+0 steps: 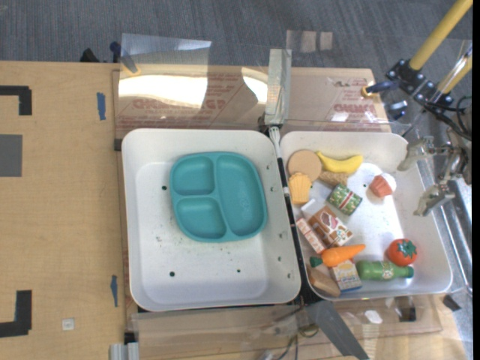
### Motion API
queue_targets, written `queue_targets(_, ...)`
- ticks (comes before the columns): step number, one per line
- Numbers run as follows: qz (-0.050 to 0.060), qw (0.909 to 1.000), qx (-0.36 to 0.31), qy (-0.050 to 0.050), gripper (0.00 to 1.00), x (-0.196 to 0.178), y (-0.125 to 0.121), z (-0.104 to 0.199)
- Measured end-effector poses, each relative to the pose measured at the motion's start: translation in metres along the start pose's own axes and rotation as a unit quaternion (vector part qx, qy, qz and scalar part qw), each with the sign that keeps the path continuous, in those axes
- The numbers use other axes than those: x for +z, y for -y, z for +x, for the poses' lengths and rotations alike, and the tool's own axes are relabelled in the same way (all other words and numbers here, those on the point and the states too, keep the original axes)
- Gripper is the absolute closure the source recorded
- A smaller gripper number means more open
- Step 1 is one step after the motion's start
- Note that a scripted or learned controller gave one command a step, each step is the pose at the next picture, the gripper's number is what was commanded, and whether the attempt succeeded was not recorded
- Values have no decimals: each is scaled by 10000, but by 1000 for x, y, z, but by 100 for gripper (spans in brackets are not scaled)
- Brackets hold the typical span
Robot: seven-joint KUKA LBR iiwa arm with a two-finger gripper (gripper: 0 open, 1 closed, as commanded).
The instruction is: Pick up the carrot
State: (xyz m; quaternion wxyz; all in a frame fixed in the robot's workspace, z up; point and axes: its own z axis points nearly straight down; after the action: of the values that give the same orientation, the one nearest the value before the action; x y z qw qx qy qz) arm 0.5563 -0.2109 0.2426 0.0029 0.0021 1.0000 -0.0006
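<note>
The carrot is small and orange with a green stub at its left end. It lies almost flat near the front of the right bin. A brown and white carton sits just behind it and a small juice box touches its front side. A red tomato lies to its right and a green vegetable to its front right.
Further back in the right bin are a banana, a round cookie, a yellow piece, a green can and a red piece. The left bin holds a teal divided plate. Metal clamps and a yellow pole stand at right.
</note>
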Motion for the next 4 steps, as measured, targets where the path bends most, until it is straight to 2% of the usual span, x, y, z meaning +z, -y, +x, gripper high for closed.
queue_targets(1,-15,9968,800,-39,0,91,-64,54)
queue_targets(2,21,9937,1123,57,0,148,-105,73)
queue_targets(3,21,9891,1469,59,0,149,-111,73)
queue_targets(4,9,9893,1454,100,100,136,-113,70)
